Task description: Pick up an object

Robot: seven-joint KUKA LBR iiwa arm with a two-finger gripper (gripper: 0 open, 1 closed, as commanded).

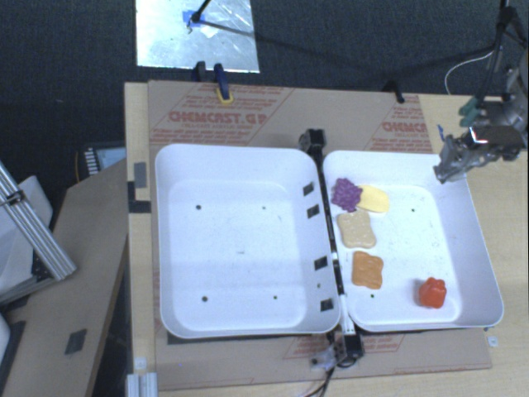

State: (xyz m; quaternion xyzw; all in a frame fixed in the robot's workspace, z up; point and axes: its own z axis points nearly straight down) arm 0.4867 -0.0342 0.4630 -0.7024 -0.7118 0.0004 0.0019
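Five objects lie in the right bin [483, 259], end effector [450, 168] above its rim.

- Two shallow white plastic bins: the left bin [240, 246] plain white with small dark dots, the right bin [463, 246] the same white.
- Bumpy purple grape-like cluster [346, 193], at 11 o'clock in the right bin.
- Pale yellow flat wedge [374, 199], touching the purple one at its 3 o'clock.
- Beige speckled bread-like slice [357, 230], at 9 o'clock.
- Orange-brown toast-like slab [368, 270], at 7 o'clock.
- Glossy red pepper-like piece [431, 292], at 5 o'clock.
- Tan cardboard sheet [248, 112] under the bins, printed with red lettering.
- Shiny silver foil square [197, 21], at 12 o'clock beyond the cardboard, on dark blue-black carpet [66, 56].
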